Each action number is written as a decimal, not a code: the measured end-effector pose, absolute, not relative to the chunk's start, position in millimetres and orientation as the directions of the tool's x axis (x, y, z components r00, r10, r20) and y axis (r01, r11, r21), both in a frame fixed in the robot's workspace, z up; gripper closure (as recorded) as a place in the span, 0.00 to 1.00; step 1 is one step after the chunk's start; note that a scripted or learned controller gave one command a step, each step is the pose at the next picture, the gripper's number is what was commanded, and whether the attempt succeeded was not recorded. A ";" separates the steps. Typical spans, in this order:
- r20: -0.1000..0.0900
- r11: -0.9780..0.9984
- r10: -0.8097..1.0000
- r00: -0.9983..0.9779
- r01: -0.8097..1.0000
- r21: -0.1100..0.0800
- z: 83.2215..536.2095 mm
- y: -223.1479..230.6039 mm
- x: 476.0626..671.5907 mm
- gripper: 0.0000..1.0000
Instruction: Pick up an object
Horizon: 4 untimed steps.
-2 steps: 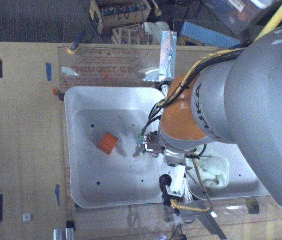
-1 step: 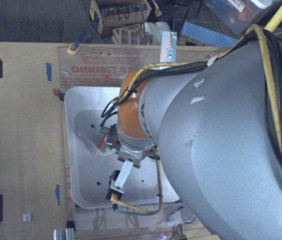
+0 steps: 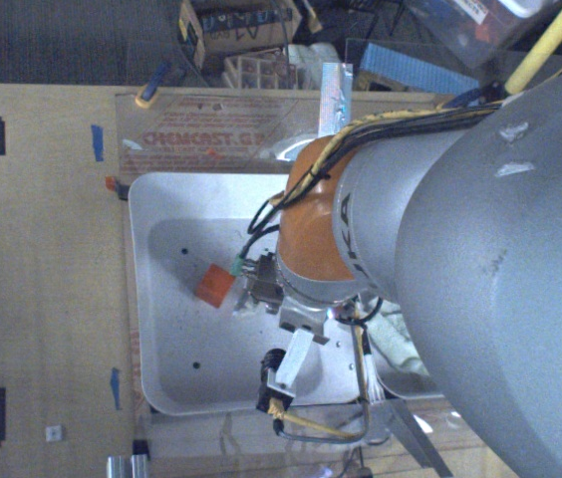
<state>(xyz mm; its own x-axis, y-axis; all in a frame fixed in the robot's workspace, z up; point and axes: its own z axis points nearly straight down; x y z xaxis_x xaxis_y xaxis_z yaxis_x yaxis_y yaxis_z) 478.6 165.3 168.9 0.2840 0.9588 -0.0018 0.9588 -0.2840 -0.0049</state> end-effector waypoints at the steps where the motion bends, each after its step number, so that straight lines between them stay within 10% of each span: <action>1: -0.002 -0.627 0.779 0.627 0.779 -0.002 94.3 225.3 478.2 0.00; 2: 0.014 -0.872 0.489 0.872 0.489 -0.001 91.2 227.4 482.7 0.00; 3: 0.017 -0.872 0.489 0.872 0.489 0.000 102.0 227.2 484.0 1.00; 4: 0.002 -0.910 0.415 0.910 0.415 0.001 229.7 223.6 480.1 1.00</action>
